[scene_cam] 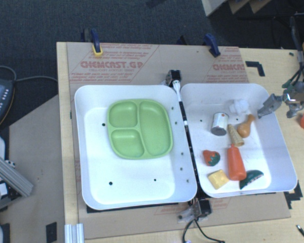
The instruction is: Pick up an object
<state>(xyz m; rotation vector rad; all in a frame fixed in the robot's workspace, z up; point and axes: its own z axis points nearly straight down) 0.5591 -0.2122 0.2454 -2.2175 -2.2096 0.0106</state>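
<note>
The right bin holds several small items. A silver can lies near the middle, with a white crumpled piece behind it. Close by are an orange-brown gourd shape and a tan stick. Toward the front lie a red strawberry, an orange carrot, a yellow block and a dark green piece. My gripper hangs over the bin's right rim at the back, apart from every item and with nothing visible in it.
The left bin carries a green divided plate. Both bins rest on a brown board held by blue clamps at the back. Cables and hardware sit at the right edge, by the arm.
</note>
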